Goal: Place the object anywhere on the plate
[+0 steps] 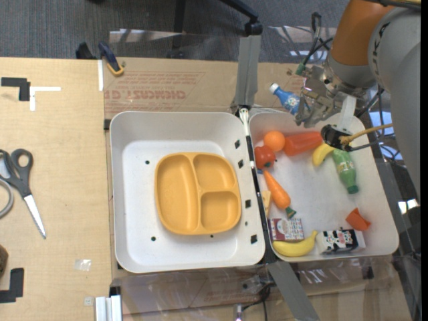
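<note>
I'm at the pick stage: my gripper (319, 110) hovers, grip state unclear. Next, descend onto the banana (323, 154) just below, then cross to the plate (198, 193).

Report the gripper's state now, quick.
Gripper: above the right bin's far end; open or shut cannot be told.

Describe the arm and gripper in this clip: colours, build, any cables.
The arm is a thick, rounded body in light grey, with a broad orange band above the wrist. Below that band the gripper is a compact assembly of dark and bare-metal parts, much slimmer than the arm. Thin dark cables loop around the wrist, and a yellowish cable arcs over the top of the band.
</note>
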You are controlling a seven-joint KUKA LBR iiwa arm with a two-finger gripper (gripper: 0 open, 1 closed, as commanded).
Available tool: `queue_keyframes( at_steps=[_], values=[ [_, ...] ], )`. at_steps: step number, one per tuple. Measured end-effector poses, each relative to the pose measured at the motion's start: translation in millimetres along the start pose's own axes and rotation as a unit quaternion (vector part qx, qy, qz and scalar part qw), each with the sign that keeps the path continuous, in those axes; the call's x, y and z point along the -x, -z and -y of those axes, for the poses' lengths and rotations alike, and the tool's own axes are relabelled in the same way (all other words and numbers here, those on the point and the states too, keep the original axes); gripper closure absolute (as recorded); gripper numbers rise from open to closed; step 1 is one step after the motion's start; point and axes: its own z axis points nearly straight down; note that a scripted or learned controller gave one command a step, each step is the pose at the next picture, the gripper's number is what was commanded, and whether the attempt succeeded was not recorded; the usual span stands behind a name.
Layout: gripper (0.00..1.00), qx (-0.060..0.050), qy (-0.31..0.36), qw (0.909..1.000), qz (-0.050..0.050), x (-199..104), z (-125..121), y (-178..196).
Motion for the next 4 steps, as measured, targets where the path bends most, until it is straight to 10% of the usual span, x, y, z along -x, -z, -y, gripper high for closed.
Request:
queue_keyframes(
  at_steps=[1, 3, 4],
  values=[
    [1.00, 0.001, 0.148, 0.9889, -0.001, -41, 16, -23],
    [1.00, 0.001, 0.325, 0.9458, 0.000, -140, 144, -35],
    [1.00, 0.001, 0.411, 0.9118, 0.000, -122, 231, 2]
  ],
)
